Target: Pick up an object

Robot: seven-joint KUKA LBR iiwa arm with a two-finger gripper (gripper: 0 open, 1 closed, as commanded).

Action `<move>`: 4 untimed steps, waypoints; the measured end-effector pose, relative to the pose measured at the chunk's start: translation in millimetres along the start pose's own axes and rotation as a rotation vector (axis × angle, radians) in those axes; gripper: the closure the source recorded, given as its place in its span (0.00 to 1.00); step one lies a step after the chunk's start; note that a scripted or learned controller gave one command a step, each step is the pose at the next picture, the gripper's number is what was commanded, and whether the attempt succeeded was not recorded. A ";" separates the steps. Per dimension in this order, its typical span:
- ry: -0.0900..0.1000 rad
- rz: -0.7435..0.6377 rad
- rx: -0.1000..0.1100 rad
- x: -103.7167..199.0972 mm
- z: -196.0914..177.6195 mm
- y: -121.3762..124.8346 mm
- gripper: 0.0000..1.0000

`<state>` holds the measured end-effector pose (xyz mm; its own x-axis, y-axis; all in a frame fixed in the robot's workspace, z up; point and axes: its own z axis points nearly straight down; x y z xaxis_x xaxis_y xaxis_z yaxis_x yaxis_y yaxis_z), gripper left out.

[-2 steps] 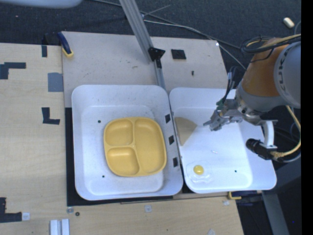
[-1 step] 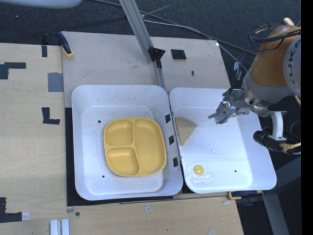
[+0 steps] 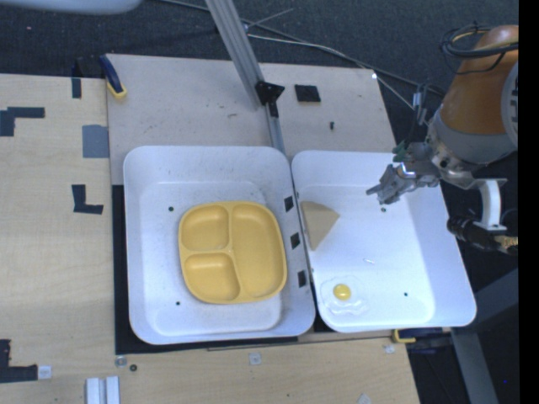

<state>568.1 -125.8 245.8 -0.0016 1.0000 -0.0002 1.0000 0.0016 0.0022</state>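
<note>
In the right bin lie a tan wedge-shaped piece against the left wall and a fried egg toy with a yellow yolk near the front. My gripper hangs over the bin's upper right part, pointing down and left, with nothing visible between its fingers. It is well to the right of the tan wedge and above the egg. The left bin holds a yellow divided plate.
The grey arm with its orange band comes in from the right over the bin's edge. A metal pole slants down to the bench between the bins. Cables run across the dark floor at the back.
</note>
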 end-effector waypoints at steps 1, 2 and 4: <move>0.000 -0.002 0.005 44.1 11.8 8.6 1.00; 0.000 -0.004 0.005 99.4 22.9 10.0 1.00; 0.001 -0.005 0.003 202.0 35.9 28.5 1.00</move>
